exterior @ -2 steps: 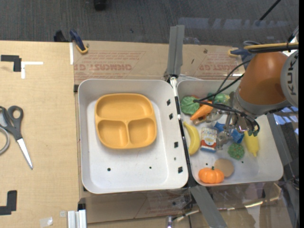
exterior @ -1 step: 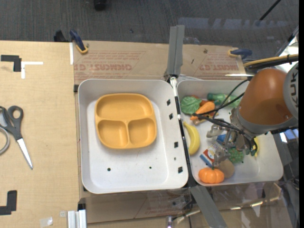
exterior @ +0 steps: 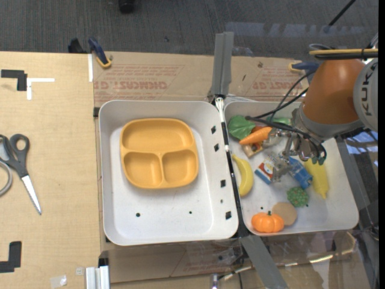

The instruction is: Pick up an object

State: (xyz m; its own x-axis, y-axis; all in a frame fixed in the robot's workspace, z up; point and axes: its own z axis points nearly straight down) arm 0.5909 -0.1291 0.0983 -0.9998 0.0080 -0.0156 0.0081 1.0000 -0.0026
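Note:
My gripper [exterior: 281, 161] is low in the right bin [exterior: 346, 212], among the toy food. Just left of it lies a small red, white and blue item [exterior: 264, 174], and a blue object [exterior: 299, 173] sits right against its right side. An orange carrot [exterior: 255, 136] and a green leafy piece [exterior: 240, 125] lie up and to its left. A yellow banana [exterior: 244, 174] rests by the bin's left wall. A yellow corn-like piece [exterior: 319, 179], a green broccoli [exterior: 297, 196], a tan round piece [exterior: 285, 213] and an orange pumpkin [exterior: 267, 222] lie nearer the front.
The left bin [exterior: 174, 221] holds an orange divided plate [exterior: 159, 152]. Scissors [exterior: 21, 164] lie on the bench at far left. The arm's orange band [exterior: 334, 92] and its cables hang over the right bin's back right part.

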